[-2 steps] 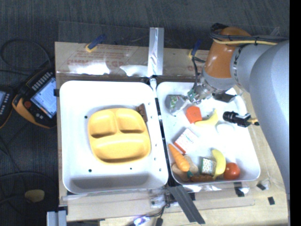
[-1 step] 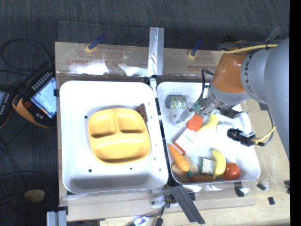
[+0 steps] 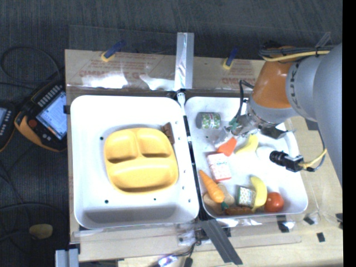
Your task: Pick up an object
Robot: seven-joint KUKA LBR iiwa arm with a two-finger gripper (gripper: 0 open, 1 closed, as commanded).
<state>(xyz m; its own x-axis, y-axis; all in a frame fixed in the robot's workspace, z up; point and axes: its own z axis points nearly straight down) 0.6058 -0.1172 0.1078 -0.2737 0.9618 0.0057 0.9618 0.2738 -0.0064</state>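
1. Now the grey arm (image 3: 311, 88) with its orange band comes in over the right bin (image 3: 297, 202).
2. Its gripper (image 3: 240, 124) sits low in the far part of the right bin.
3. I cannot tell if the gripper is wide or squeezed, because it is small and dark from up here.
4. Nothing can be seen held in the gripper.
5. A small orange carrot piece (image 3: 227, 146) lies just beside the gripper, a little nearer to the front of the bin.
6. A yellow banana piece (image 3: 248, 144) lies next to that carrot piece, also just below the gripper.
7. A small green and white can (image 3: 209, 120) lies beside the gripper, on the side toward the left bin (image 3: 83, 204).
8. A white and red box (image 3: 219, 167) lies near the middle of the right bin, further from the gripper than the carrot piece.
9. At the front of the right bin, well apart from the gripper, lie a long carrot (image 3: 212, 187), a second banana (image 3: 259, 192) and a red tomato (image 3: 273, 202).
10. A yellow tray (image 3: 141, 159) with three parts lies in the left bin, far from the gripper.
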